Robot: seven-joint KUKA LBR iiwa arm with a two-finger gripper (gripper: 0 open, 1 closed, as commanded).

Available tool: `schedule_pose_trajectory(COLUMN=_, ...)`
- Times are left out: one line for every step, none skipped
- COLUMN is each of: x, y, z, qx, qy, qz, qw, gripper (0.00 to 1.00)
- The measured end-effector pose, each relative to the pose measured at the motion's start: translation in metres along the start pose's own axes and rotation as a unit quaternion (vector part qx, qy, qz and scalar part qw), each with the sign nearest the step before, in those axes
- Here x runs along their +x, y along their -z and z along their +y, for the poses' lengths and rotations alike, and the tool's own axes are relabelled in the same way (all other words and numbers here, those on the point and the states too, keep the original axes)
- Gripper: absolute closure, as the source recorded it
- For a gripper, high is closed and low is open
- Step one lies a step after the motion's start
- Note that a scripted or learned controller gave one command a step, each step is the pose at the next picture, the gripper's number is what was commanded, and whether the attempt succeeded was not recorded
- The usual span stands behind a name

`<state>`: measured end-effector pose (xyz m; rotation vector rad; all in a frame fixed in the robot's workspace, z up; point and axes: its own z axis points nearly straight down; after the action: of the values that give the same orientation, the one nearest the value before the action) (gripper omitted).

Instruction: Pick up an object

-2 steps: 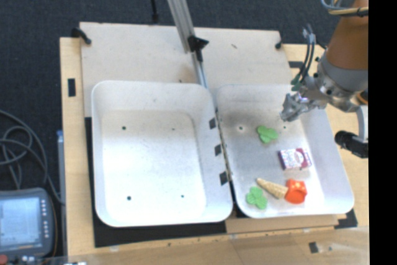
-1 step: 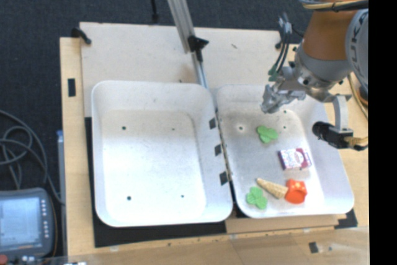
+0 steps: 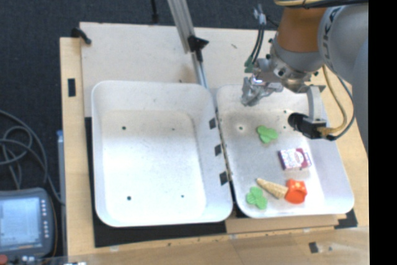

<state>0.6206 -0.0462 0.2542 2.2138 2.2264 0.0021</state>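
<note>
My gripper [image 3: 253, 94] hangs over the back left part of the right bin [image 3: 329, 161], its fingers close together with nothing seen between them. Below and to its right lies a small green piece [image 3: 267, 134]. Farther toward the front sit a purple and white box [image 3: 294, 159], a tan cone [image 3: 270, 188] with an orange-red piece [image 3: 296, 191] at its end, and a green leaf-shaped piece [image 3: 256, 197].
The left bin [image 3: 111, 133] sits beside the right one, with a divider edge [image 3: 220, 146] between them. A slanted metal pole [image 3: 180, 9] rises behind the bins. A black connector [image 3: 304, 124] and cables hang off the arm over the right bin.
</note>
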Motion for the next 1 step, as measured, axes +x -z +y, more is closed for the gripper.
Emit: schedule_pose_trajectory(x=0.0473, y=-0.0113, z=0.0208, qx=0.0, qy=0.0, qz=0.0, qw=1.0, gripper=1.0)
